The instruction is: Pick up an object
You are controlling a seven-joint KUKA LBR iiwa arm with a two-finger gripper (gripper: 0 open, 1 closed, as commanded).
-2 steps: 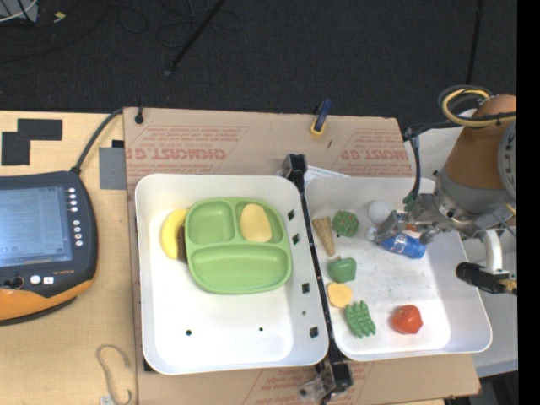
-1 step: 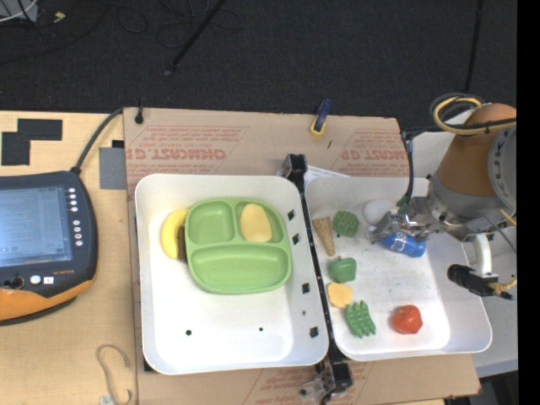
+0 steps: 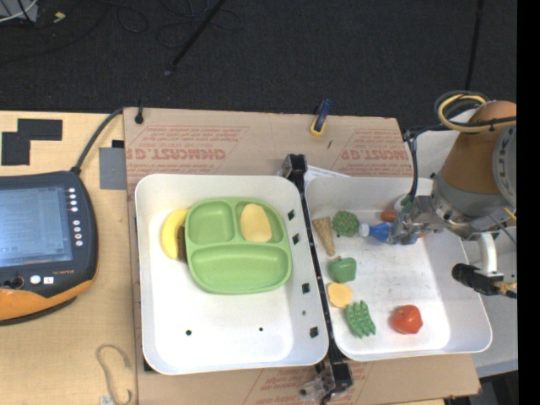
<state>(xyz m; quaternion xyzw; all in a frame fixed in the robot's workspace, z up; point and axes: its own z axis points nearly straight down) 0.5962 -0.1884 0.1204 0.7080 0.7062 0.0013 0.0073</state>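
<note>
Single fixed cam, mounted above the bench, looking down at a slant. Far enough back to frame both shallow white plastic bins (image 3: 152,310) side by side, plus dark floor behind. Grey-and-orange arm (image 3: 477,163) enters from frame right.

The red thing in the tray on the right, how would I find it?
Look at the right white bin, then its near corner farthest from the green plate. The red tomato-like toy sits there, the only red, round piece, right of a spiky green toy.
</note>
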